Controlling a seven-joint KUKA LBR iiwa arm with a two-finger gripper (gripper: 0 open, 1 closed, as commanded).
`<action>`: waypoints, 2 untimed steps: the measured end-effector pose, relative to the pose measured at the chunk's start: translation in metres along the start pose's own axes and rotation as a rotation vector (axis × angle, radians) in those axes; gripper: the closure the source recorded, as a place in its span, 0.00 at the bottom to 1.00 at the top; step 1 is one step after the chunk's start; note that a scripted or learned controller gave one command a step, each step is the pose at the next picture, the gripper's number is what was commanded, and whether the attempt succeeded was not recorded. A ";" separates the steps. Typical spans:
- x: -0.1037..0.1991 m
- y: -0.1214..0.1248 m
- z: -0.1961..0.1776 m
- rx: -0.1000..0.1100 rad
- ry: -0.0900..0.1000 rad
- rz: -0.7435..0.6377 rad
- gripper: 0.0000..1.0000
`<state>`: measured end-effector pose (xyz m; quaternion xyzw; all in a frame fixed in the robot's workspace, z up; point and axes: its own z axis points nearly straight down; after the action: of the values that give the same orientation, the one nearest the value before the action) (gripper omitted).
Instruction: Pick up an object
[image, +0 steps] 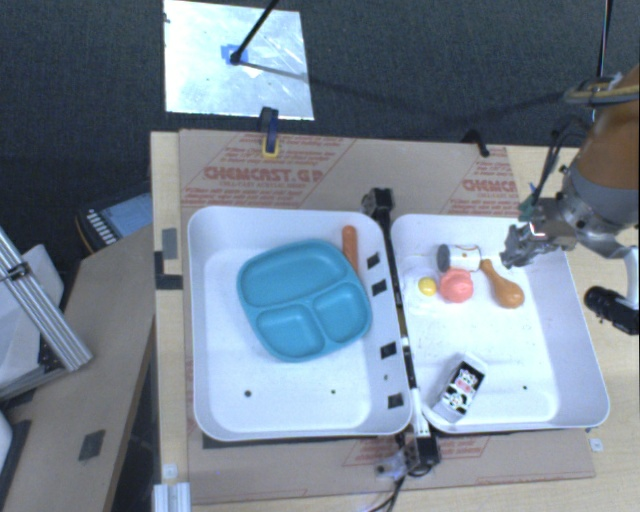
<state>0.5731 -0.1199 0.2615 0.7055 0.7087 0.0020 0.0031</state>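
Observation:
My gripper (517, 247) hangs over the far right part of the right bin (560, 350), just above and right of a brown drumstick-shaped toy (503, 285). Nothing shows between its fingers. Left of the drumstick lie a pink round piece (457, 288), a small yellow ball (428, 287) and a white cylinder with a dark end (457, 257). A black-and-white patterned box (460, 387) lies near the bin's front left corner. In the left bin (215, 390) rests a blue divided plate (303, 299), with an orange stick (350, 247) beside its far right edge.
A black divider with clips (392, 300) runs between the two bins. Both bins sit on a cardboard sheet (300, 170). A yellow-and-blue clamp (270, 133) stands at the far edge. A metal frame (40, 310) stands at the left.

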 end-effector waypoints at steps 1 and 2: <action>0.042 0.017 0.007 0.003 0.002 -0.004 1.00; 0.096 0.035 0.007 0.003 0.002 -0.005 1.00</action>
<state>0.6073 -0.0241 0.2548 0.7039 0.7103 0.0017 0.0014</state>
